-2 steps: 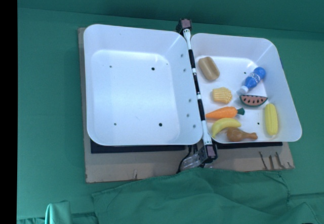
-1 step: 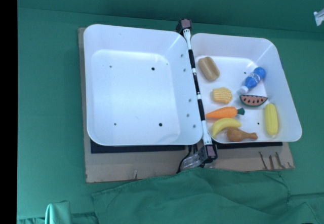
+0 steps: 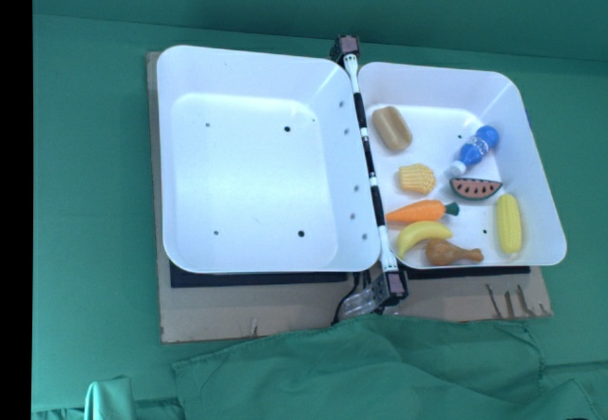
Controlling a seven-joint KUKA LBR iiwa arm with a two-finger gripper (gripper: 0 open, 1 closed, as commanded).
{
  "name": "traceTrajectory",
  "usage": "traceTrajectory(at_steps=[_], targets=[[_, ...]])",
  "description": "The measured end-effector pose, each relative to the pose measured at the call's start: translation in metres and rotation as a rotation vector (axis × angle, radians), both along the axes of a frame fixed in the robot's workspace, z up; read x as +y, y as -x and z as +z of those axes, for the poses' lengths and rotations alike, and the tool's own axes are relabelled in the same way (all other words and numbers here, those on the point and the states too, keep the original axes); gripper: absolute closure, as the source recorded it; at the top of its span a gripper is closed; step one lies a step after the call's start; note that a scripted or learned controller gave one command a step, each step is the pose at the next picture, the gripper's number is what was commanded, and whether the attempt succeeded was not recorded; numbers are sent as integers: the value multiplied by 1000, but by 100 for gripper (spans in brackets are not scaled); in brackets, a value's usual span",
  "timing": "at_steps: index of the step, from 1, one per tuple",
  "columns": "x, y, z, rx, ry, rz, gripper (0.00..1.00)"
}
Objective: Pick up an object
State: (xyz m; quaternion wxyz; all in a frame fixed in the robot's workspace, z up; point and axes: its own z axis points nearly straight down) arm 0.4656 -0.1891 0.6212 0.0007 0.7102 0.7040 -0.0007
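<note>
The small toy carrot in the right bin looked light, hard and slippery, best pinched across its middle.

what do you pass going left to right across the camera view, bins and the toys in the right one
left bin → divider bar → bread roll → corn chunk → blue bottle → corn cob → right bin's outer wall. Carrot, banana, drumstick and watermelon slice overlap these in left-right span, so they are left out.
</note>
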Motion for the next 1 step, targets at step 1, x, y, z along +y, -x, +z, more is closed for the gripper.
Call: traceTrajectory(at_steps=[1], targets=[[3, -1, 10, -5, 1, 5, 0]])
